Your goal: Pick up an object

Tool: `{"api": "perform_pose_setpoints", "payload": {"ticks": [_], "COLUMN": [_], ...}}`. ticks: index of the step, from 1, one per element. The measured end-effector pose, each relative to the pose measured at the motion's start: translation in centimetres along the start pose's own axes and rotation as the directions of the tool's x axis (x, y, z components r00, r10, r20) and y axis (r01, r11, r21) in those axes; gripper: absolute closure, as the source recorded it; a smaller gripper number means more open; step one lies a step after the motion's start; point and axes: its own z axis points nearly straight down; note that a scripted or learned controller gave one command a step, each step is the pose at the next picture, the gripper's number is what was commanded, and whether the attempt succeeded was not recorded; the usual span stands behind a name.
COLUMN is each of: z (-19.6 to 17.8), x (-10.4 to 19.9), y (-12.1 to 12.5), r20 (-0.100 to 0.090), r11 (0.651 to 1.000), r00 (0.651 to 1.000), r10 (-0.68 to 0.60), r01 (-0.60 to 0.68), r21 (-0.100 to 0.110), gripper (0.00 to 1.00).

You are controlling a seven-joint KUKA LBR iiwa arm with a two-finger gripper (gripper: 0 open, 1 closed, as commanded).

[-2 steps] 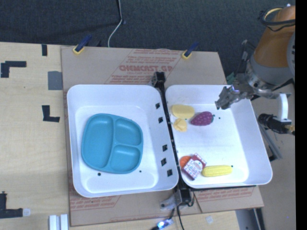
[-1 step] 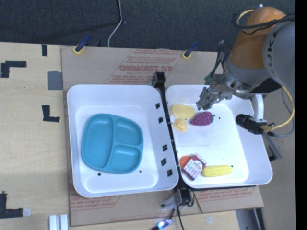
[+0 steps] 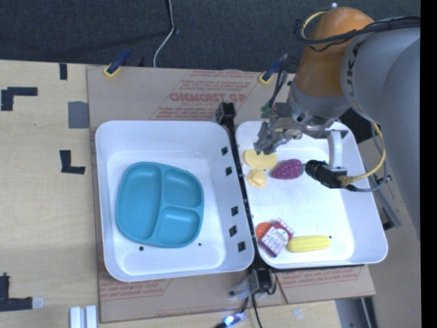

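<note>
A blue plate point(image 3: 160, 205) lies in the left bin point(image 3: 109, 139), and in the right bin point(image 3: 369, 241) the gripper point(image 3: 268, 144), jaws too hidden to tell, hangs just over a yellow toy point(image 3: 259, 160) beside purple grapes point(image 3: 287, 169), with corn point(image 3: 308, 243) lower down.

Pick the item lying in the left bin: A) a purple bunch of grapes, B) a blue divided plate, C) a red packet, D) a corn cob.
B: the blue divided plate lies alone in the left bin, while the corn cob, grapes and red packet all sit in the right bin.
</note>
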Motion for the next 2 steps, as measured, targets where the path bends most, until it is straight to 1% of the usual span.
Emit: {"api": "perform_pose_setpoints", "payload": {"ticks": [1,2], "z": [-1.0,-1.4], "x": [5.5,11.1], "y": [0.2,1.0], "r20": [-0.001,-0.002], "r11": [1.000,1.000], "r00": [1.000,1.000], "r10": [-0.002,-0.003], "r01": [0.002,0.003], "r21": [-0.001,-0.001], "gripper": [1.00,1.00]}}
